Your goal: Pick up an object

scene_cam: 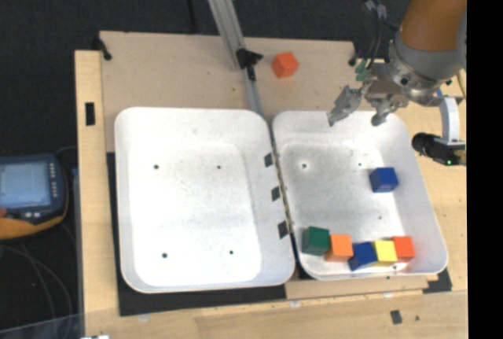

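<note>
My gripper [360, 111] hangs open over the far edge of the right bin [338, 133], its two fingers spread and nothing between them. A lone blue cube [383, 179] lies in that bin, below and right of the gripper. Along the bin's near edge sits a row of cubes: green [317, 240], orange [341, 245], blue [363, 254], yellow [385, 251] and orange-red [403, 247].
The left bin [192, 196] lies beside the right one. An orange cube [285, 64] rests on the bench behind the bins. A slanted metal rail [224, 7] runs down to the gap between the bins. A handheld pendant [27, 192] sits at far left.
</note>
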{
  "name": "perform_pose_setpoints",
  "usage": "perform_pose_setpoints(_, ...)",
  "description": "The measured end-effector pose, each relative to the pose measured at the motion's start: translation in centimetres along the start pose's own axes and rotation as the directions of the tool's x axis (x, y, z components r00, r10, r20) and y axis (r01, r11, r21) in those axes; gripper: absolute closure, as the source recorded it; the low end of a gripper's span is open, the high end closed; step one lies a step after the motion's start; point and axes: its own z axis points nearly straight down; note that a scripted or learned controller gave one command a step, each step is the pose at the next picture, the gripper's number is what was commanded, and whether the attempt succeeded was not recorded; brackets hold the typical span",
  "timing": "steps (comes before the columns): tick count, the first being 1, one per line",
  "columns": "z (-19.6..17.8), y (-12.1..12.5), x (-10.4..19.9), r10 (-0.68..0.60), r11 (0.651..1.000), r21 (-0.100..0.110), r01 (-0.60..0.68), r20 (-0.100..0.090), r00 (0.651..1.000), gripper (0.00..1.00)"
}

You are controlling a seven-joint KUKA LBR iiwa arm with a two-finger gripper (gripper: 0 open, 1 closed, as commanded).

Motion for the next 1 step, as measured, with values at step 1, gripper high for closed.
perform_pose_setpoints(1,-7.83,-7.48,-7.32,0.008,1.000,-0.008,-0.008,0.007,1.000,0.00)
